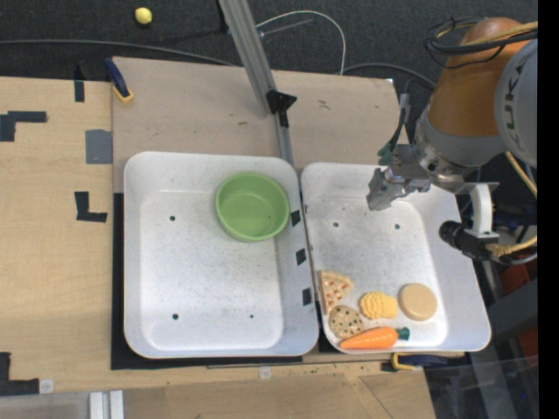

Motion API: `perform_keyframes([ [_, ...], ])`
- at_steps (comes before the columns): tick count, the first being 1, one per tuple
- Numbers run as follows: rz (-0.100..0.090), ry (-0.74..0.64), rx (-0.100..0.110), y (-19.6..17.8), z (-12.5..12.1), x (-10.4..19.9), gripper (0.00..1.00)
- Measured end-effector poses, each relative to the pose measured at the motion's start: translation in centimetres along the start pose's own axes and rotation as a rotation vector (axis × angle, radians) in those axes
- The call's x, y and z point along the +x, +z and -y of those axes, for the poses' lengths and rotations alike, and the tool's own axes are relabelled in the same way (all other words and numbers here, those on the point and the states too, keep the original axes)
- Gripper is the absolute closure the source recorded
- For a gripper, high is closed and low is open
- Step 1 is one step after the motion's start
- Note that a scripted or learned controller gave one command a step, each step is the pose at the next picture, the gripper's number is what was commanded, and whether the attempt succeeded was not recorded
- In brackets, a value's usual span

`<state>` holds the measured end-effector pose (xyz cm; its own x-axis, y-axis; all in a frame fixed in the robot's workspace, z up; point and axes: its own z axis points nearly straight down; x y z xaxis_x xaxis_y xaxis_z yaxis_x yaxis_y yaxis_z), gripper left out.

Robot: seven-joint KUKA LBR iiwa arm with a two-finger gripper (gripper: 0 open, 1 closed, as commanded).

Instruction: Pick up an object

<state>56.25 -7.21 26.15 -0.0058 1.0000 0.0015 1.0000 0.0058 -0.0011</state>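
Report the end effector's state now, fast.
End effector: open or shut cannot be told; it sits above the right bin, far end, with nothing seen in it.

The left bin (pixel 148 260) is showing white with fine dark speckles, and so is the right bin (pixel 367 243). The bowl (pixel 252 205) is showing light green. The pizza slice (pixel 333 288) is showing tan with red spots; the cookie (pixel 346 320) is showing brown with dark chips. The corn (pixel 378 305) is showing yellow with a kernel grid, the round biscuit (pixel 418 301) plain beige. The carrot (pixel 371 339) is showing orange with a green tip. The end effector (pixel 384 190) is showing grey. The tabletop (pixel 52 234) is showing pale wood with dark tape marks. A small ball (pixel 143 15) is showing yellow.
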Motion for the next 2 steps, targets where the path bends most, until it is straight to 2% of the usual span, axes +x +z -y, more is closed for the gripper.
perform_keyframes([
  [2, 0.000, -0.001, 0.004, 3.3, 2.5, 10.6, 1.00],
])
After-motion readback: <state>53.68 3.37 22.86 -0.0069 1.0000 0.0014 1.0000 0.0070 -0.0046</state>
